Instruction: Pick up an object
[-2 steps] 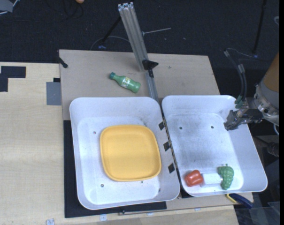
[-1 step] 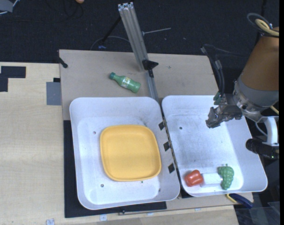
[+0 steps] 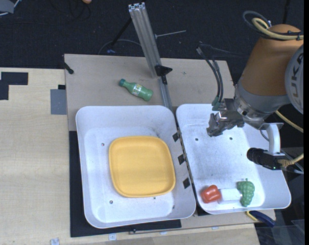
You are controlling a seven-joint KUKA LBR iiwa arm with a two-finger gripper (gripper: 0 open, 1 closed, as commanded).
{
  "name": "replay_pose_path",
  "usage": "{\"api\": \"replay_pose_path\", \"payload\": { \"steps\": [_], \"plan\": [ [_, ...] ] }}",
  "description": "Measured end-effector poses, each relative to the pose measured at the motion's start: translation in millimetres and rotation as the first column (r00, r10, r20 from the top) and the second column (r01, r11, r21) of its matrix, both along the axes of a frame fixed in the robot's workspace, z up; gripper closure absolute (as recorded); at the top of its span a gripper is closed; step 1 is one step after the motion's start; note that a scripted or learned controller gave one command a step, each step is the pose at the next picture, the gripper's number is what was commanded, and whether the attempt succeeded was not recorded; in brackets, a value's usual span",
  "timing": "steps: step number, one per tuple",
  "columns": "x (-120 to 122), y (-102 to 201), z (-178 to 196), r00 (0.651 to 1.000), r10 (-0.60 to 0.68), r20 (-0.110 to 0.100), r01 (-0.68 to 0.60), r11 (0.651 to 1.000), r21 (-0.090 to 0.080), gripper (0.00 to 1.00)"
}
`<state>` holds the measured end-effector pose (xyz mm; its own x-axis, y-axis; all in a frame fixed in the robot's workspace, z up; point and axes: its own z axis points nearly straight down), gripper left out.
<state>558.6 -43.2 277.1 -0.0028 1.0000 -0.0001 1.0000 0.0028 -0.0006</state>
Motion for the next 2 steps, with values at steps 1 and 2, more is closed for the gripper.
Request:
{"api": "replay_pose_path", "payload": {
  "steps": [1, 2],
  "plan": [
    [9.2, 48.9, -23.0, 1.000, 0.000, -0.002, 0.000, 1.000, 0.001, 1.00],
    [13.9, 94.7, -39.7, 1.000, 0.000, -0.001, 0.000, 1.000, 0.000, 1.00]
  ]
}}
